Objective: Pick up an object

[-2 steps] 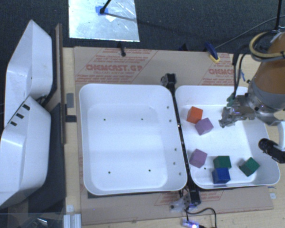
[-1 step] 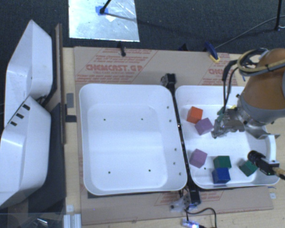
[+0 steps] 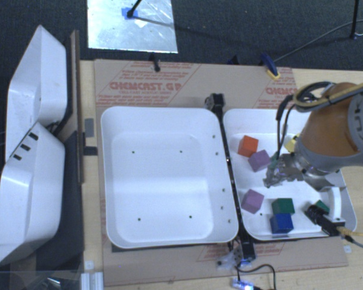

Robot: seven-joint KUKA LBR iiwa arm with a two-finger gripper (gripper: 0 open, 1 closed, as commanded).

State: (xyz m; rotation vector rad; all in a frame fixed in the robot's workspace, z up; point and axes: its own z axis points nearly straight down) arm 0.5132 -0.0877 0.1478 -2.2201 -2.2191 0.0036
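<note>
Blocks are lying in the right bin [image 3: 351,213]: an orange cube [image 3: 248,145], two purple cubes [image 3: 259,160] and [image 3: 252,200], a green cube [image 3: 283,206] and a blue cube [image 3: 281,223]. The claw [image 3: 277,175] is hovering between the purple cubes, close beside the upper one; whether it is released or clenched cannot be told. Risk: objects are sitting close, so a descent is likely nudging a neighbour or closing on nothing. The left bin [image 3: 109,162] is holding no blocks.
</note>
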